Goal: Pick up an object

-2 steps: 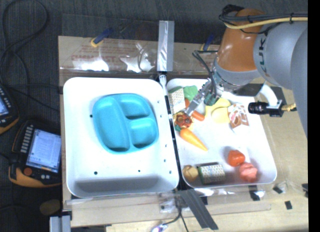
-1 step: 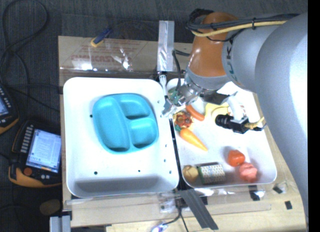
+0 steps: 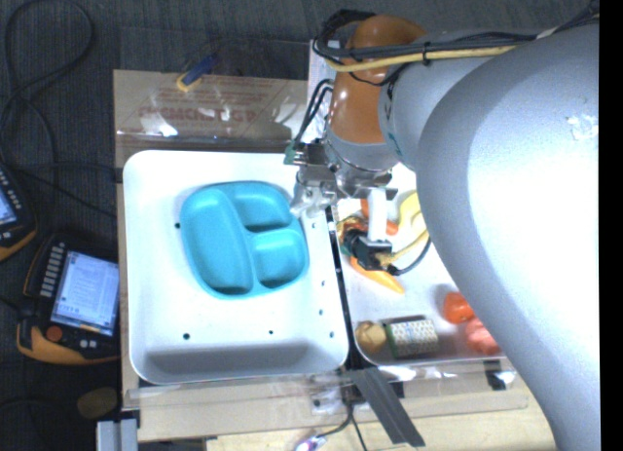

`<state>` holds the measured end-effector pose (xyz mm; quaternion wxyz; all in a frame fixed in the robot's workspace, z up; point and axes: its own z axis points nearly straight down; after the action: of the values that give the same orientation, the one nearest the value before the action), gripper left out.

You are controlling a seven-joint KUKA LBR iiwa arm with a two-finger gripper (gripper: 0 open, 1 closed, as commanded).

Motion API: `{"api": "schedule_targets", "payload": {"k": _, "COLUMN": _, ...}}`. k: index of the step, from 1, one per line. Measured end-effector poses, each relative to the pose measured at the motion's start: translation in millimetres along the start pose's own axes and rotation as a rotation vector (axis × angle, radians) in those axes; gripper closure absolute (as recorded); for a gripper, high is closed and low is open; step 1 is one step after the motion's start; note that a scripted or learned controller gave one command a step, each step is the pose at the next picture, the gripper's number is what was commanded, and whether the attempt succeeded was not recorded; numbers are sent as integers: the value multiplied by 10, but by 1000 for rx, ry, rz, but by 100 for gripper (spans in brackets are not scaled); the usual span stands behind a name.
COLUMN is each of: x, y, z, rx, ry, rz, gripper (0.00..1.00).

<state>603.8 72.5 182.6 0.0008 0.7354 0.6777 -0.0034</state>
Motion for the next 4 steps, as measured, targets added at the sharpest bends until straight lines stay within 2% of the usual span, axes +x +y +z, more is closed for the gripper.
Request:
{"api": "schedule_targets", "payload": {"k": 1, "x": 389, "y": -434, "z": -1192, "rx": -2, "ry": 1, "rz": 14, "gripper": 100}}
{"api": "schedule_targets", "payload": {"k": 2, "x": 864, "y": -689, "z": -309, "rx": 1, "ry": 2, "rz": 146, "gripper": 100}}
{"api": "schedule_targets", "payload": {"k": 3, "x": 1201, "y": -790, "z": -303, "rx": 1, "ry": 0, "rz": 619, "gripper": 100}}
{"api": "schedule_targets", "payload": {"k": 4, "x": 1538, "y": -731, "z": -126, "rx": 5, "ry": 2, "rz": 942, "gripper": 100}}
